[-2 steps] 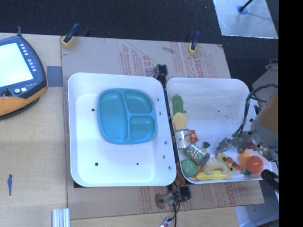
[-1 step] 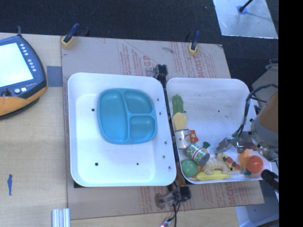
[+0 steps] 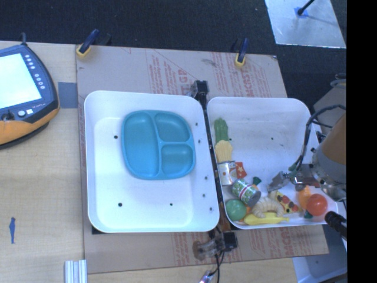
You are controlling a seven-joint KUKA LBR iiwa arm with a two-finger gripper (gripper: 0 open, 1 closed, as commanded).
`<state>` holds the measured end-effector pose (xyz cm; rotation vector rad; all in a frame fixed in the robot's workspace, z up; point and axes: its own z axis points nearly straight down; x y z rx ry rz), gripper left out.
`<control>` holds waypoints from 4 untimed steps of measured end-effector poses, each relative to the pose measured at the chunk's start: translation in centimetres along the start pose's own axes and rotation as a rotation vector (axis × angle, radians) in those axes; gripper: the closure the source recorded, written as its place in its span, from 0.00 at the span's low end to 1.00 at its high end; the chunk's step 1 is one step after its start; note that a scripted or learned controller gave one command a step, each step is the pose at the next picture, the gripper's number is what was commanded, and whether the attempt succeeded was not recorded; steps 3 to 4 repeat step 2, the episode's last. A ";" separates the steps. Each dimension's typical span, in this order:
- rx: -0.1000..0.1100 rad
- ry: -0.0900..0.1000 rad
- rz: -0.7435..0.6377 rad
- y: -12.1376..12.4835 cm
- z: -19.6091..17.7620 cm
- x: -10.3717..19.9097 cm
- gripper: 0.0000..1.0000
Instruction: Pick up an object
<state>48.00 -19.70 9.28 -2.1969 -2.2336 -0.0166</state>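
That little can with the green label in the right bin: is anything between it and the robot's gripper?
Nothing visible sits between them. The gripper hovers just right of the can, with bare bin floor in the gap. Other toys crowd the can: a green ball and a banana just below it.

Robotics lab, clamped cardboard bench [image 3: 177, 69], teach pendant [image 3: 23, 96]

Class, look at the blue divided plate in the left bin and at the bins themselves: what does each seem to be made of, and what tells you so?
Blue divided plate: probably moulded plastic, matte; one even colour, soft rounded compartment ridges, no sharp glare. Left bin and right bin: likely thin formed plastic, smooth white, with rounded corners and a rolled rim; painted metal cannot be ruled out.
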 end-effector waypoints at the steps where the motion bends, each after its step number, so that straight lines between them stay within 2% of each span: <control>1: 0.000 0.000 0.001 0.0 0.0 0.0 0.00; 4: 0.000 0.000 0.001 0.0 0.0 0.0 0.00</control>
